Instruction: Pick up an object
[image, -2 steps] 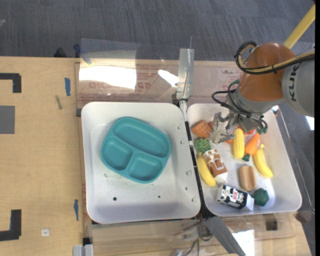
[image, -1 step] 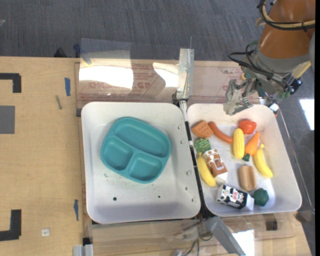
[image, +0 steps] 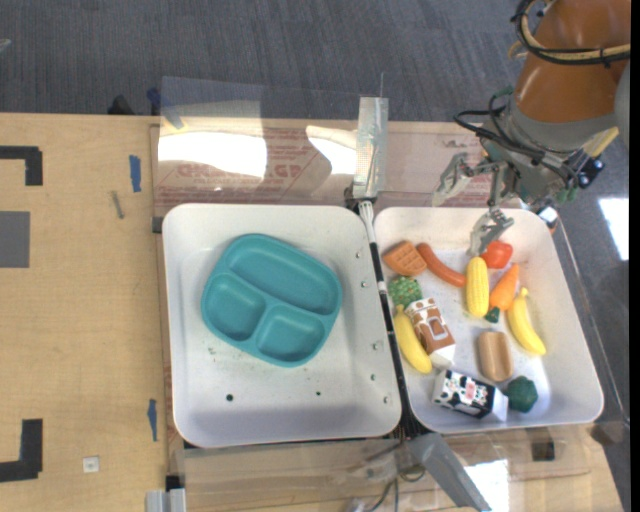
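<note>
My gripper (image: 468, 208) hangs open over the far edge of the right bin (image: 575, 350), with nothing between its fingers. Just below it lie a red tomato (image: 498, 254), a yellow corn cob (image: 477, 286) and an orange carrot (image: 504, 287). To their left are a reddish sausage (image: 441, 265) and an orange waffle piece (image: 403, 258). Further forward lie a banana (image: 526, 322), a green broccoli piece (image: 404, 291), a second yellow piece (image: 410, 343), a brown-and-white box (image: 432, 326), a bread roll (image: 493, 355), a black-and-white carton (image: 466, 393) and a dark green item (image: 521, 394).
The left bin (image: 190, 380) holds a teal divided plate (image: 270, 298). A raised rim divides the two bins (image: 378, 300). A clear plastic wall (image: 372, 140) stands behind the bins.
</note>
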